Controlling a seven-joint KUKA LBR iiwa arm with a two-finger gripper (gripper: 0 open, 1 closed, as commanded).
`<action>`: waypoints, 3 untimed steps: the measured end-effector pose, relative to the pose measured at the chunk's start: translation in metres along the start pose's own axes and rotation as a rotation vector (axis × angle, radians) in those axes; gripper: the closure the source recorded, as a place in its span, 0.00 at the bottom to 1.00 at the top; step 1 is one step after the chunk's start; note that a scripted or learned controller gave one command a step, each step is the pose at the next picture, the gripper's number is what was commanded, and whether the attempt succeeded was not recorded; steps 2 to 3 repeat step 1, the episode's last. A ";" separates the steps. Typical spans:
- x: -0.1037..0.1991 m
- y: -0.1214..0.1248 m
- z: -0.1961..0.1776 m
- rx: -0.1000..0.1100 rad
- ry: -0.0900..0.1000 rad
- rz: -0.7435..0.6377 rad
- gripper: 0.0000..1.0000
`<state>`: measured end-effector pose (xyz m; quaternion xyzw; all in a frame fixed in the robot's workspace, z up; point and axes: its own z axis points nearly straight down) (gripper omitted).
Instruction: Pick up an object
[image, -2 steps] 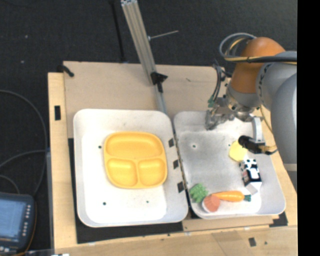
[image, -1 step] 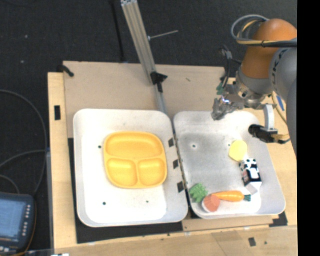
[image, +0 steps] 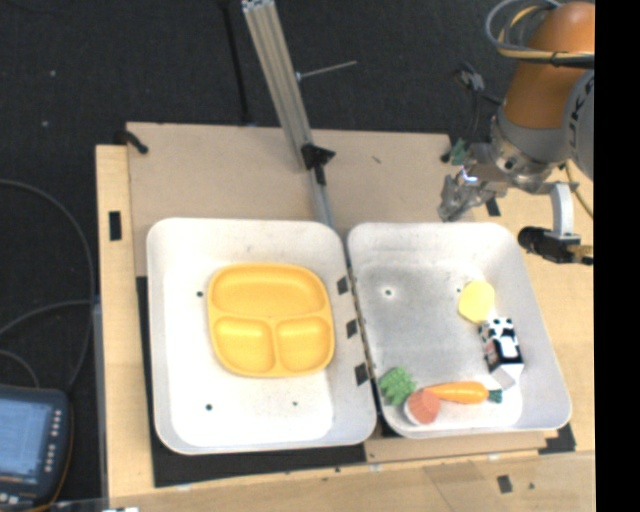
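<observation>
While the gripper (image: 462, 195) hangs above the far rim of the right bin (image: 425, 300), its fingers are small and dark against the bench, so I cannot tell if they are spread or pressed together. Nothing is seen between them.

All the objects lie in the near-right part of this bin. A yellow round piece (image: 477, 299) rests close to the right wall. Just below it is a black and white toy (image: 501, 344). A toy carrot (image: 458, 393) lies along the near wall, beside a red round piece (image: 424, 406) and a green leafy toy (image: 397, 384) in the near-left corner. The middle and far-left floor of this bin is bare.

The left bin (image: 180, 300) holds a yellow divided plate (image: 270, 318).
</observation>
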<state>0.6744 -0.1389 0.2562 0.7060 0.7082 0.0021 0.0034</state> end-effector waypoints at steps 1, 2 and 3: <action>0.046 0.009 0.009 0.006 0.001 -0.002 1.00; 0.046 0.009 0.009 0.006 0.001 -0.002 1.00; 0.046 0.009 0.009 0.006 0.001 -0.002 1.00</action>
